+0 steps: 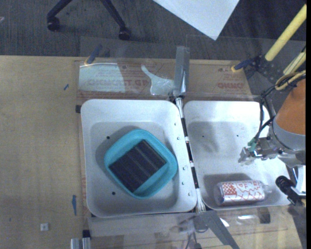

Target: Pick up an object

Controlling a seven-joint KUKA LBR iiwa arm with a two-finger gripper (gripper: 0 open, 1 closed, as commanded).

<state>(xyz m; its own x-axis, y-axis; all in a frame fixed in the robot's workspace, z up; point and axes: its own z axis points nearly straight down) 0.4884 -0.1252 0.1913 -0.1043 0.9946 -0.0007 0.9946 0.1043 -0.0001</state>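
The red-and-white patterned can (241, 191) lies on its side against the near wall of the right bin (218, 116), likely rolled there because the bin floor is flat. The pincer (248, 155) hangs just above and beyond it, touching nothing; I cannot tell its state. The blue dish (165, 151) sits in the left bin (97, 116).

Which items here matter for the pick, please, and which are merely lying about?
For the job: gripper; red-and-white packet in the right bin; blue dish in the left bin.

Lying about: white sheet; chair base; yellow pole.
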